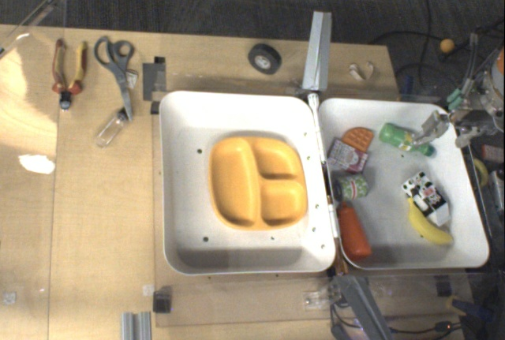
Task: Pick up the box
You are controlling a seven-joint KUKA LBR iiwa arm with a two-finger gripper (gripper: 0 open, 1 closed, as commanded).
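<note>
The box [348, 156], a small purple-and-white carton, is lying in the right bin [465, 252], close to that bin's left wall and a little above the middle. Nothing is gripping it. An orange waffle-patterned piece [359, 136] is sitting just above it, touching or nearly touching its upper edge, and a small green-labelled can [351, 188] is resting just below it. Further down along the same wall, a red bottle-shaped thing [354, 232] is lying lengthwise, reaching toward the bin's bottom corner.

Over toward the right side of that bin, a black-and-white patterned packet [426, 196] is lying partly on top of a yellow banana [428, 226]. Near the top, a green bottle [405, 136] is lying on its side.

The end effector [436, 126] is hanging at the bin's upper right, just beside the green bottle's right end and well apart from the box; I cannot tell from here whether it is released or clenched.

The left bin [181, 173] is holding a yellow divided tray [258, 181] in its middle. Out on the counter [79, 236], to the left of the bins, scissors [118, 70] and red-handled pliers [68, 70] are lying near the far edge, and a roll of black tape [264, 57] is sitting above the left bin.
</note>
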